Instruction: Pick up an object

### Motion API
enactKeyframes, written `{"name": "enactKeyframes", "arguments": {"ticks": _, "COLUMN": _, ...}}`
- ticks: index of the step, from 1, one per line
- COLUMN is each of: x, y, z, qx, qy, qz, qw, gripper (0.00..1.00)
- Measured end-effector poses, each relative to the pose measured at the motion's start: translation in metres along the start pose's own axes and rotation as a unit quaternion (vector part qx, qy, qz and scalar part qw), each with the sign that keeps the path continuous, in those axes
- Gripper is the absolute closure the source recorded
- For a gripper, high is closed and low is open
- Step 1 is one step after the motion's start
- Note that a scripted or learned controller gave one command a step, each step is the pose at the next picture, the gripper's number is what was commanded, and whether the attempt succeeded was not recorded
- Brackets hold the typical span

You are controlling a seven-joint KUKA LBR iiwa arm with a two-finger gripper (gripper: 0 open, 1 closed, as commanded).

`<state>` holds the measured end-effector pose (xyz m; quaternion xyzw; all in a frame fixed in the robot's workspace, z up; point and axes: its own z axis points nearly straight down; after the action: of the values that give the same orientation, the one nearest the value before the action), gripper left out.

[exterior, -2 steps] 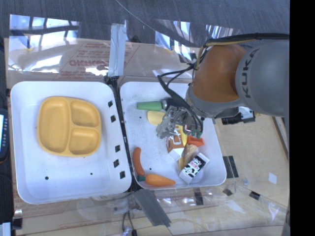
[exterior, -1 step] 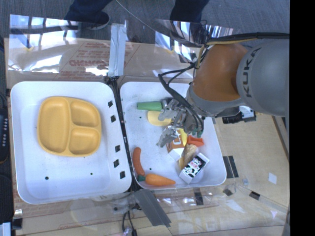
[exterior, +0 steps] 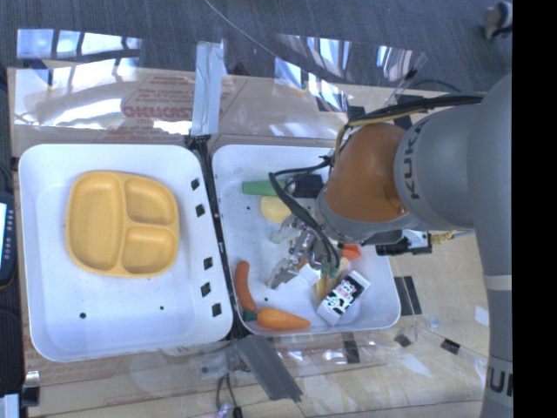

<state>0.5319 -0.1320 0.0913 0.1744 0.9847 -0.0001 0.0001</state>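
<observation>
My gripper (exterior: 285, 257) hangs low in the middle of the right bin (exterior: 228, 225), below the orange band of the arm (exterior: 365, 177). It is open, and I see nothing between its fingers. Left of it lies a red-orange sausage (exterior: 244, 286), with an orange carrot (exterior: 280, 320) along the bin's near edge. A pale yellow fruit (exterior: 273, 208) and a green stick (exterior: 256, 187) lie just beyond the gripper. To its right, a cow-patterned box (exterior: 344, 296) and a small red-orange piece (exterior: 351, 252) rest on the bin floor, partly hidden by the arm.
The left bin (exterior: 43, 294) holds a yellow divided plate (exterior: 124, 223). A black divider with clips (exterior: 211, 233) separates the two bins. The arm's grey body (exterior: 452, 172) covers the right bin's far right side.
</observation>
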Motion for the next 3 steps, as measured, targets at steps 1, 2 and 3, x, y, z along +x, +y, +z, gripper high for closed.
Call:
{"name": "enactKeyframes", "arguments": {"ticks": 1, "x": -0.001, "y": 0.002, "z": -0.011, "qx": 0.000, "qy": -0.001, "qz": -0.004, "qw": 1.0000, "gripper": 1.00}}
{"name": "enactKeyframes", "arguments": {"ticks": 2, "x": 0.059, "y": 0.007, "z": 0.000, "qx": 0.000, "qy": 0.002, "qz": 0.008, "qw": 1.0000, "gripper": 1.00}}
{"name": "enactKeyframes", "arguments": {"ticks": 3, "x": 0.023, "y": -0.095, "z": -0.125, "qx": 0.001, "qy": -0.003, "qz": -0.154, "qw": 0.9880, "gripper": 1.00}}
